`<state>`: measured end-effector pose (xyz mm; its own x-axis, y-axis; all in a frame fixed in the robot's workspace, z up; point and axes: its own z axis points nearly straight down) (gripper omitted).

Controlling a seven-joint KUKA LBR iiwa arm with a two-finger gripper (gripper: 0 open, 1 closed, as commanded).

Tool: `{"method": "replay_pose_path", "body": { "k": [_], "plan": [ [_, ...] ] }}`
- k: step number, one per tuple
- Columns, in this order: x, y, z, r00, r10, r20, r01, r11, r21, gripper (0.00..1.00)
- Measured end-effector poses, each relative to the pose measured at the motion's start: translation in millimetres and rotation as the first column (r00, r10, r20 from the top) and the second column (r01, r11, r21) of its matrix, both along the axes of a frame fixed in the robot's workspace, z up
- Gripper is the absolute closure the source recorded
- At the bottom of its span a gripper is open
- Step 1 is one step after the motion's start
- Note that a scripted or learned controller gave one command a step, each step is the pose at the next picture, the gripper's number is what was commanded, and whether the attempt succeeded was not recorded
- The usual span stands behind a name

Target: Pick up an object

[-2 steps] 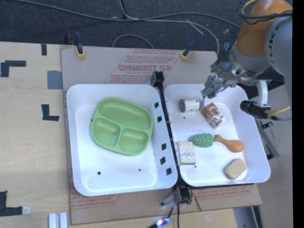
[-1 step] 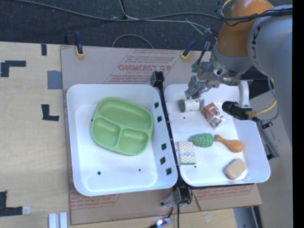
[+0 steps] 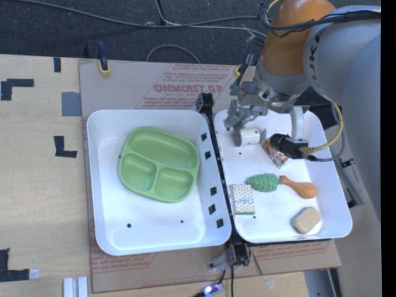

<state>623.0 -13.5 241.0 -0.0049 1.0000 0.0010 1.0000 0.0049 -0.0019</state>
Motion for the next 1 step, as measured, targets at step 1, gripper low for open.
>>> {"method": "replay_pose_path", "body": {
  "k": [1],
  "plan": [
    [-6.5,61.6,-7.0,1.000,0.002,-0.001,-0.002,1.000,0.000,1.00]
  ]
}}
